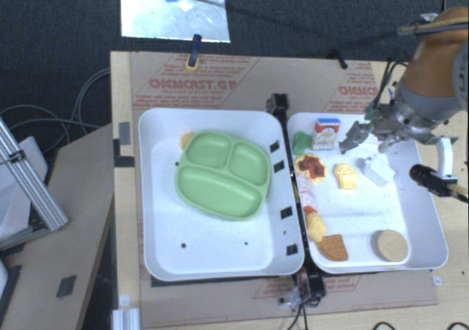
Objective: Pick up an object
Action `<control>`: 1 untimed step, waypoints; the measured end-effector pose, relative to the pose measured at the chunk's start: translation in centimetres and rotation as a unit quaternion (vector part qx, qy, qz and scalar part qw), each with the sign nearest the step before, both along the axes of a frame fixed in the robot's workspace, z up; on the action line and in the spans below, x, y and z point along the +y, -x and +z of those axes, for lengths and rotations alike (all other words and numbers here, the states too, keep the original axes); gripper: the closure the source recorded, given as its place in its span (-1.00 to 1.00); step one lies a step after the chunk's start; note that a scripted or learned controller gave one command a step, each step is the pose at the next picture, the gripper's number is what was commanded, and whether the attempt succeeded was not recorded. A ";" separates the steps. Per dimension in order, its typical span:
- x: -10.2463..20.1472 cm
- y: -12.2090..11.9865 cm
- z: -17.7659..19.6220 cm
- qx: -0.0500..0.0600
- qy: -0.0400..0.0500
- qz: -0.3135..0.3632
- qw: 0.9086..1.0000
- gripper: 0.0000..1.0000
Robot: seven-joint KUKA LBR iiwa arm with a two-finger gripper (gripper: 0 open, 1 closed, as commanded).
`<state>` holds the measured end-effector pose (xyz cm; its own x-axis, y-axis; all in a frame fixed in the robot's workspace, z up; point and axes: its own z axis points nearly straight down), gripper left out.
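Observation:
My gripper [368,142] hangs over the back of the right bin [418,207], open, with nothing between its fingers [351,138]. Just in front of it lies a pale white block [377,172], and a yellow cheese-like piece [345,176] sits to that block's left. A small milk carton [327,133] stands left of the gripper. Further left lie a green piece [302,142] and a red and dark piece [311,166].
Near the right bin's front lie a round tan bun [392,245], a brown toast piece [334,247] and a yellow piece [316,228]. The left bin [165,248] holds a green divided plate [223,174]. A black divider [292,174] runs between the bins.

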<state>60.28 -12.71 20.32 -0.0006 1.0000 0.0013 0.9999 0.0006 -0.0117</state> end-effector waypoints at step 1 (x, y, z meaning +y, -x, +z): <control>0.0 -0.3 0.8 -0.006 0.001 0.001 1.000 -1.00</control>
<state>60.56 -12.69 21.10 -0.0029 1.0000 -0.0002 1.0000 0.0029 0.0012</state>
